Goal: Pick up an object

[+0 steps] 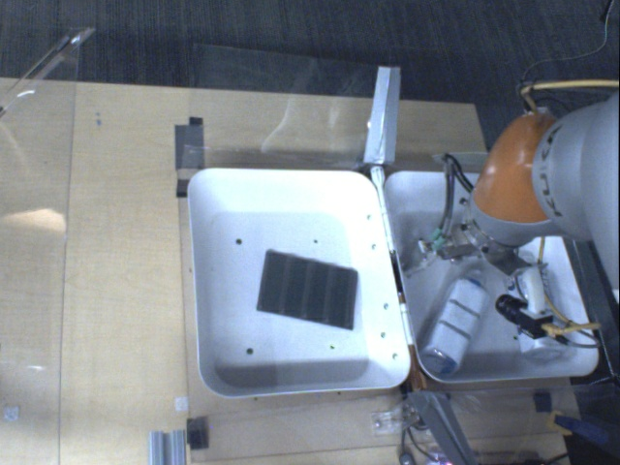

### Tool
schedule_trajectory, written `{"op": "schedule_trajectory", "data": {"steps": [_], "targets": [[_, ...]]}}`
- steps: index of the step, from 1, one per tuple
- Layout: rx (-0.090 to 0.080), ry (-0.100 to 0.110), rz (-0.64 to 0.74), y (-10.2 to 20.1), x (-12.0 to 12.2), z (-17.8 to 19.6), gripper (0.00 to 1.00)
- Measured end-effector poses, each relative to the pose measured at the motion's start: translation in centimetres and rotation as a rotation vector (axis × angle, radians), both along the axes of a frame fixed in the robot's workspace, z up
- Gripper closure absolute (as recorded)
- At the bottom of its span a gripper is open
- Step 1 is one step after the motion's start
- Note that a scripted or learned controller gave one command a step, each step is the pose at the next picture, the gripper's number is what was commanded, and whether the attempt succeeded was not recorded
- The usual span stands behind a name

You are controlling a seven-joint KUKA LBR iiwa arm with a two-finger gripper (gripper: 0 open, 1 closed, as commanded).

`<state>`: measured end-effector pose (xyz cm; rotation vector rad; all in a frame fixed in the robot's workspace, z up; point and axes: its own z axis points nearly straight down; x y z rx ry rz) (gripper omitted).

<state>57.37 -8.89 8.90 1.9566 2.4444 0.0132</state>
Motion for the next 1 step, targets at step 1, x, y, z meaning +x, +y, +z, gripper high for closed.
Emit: {"op": "schedule_trajectory", "data": {"steps": [1], "targets": [[-0.002,0.002,-0.015,-3.82,-5.65,0.05,0.0]]}}
